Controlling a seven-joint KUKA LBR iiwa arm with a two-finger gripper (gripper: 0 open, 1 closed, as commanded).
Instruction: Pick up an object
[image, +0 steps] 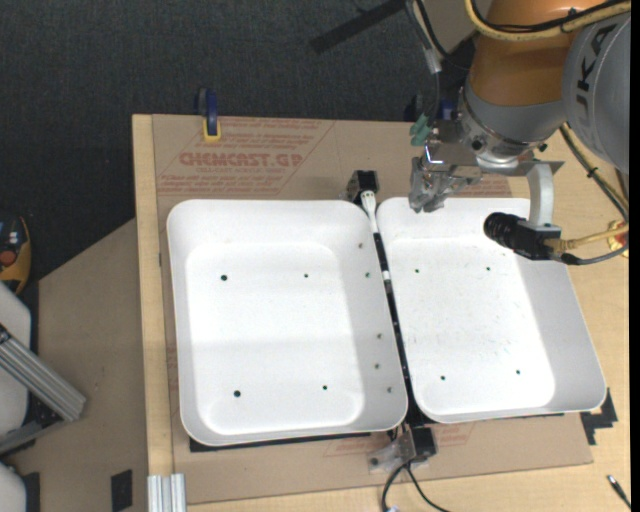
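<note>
- Two shallow white bins side by side: left bin (180, 300), right bin (570, 340). Each floor bears four small dark dots.
- Brown board (250, 155) beneath both bins, printed with red lettering.
- Blue-and-yellow clamp (209, 112) on the board's far edge.
- Black clips between the bins: far clip (362, 186), near clip (420, 441).
</note>
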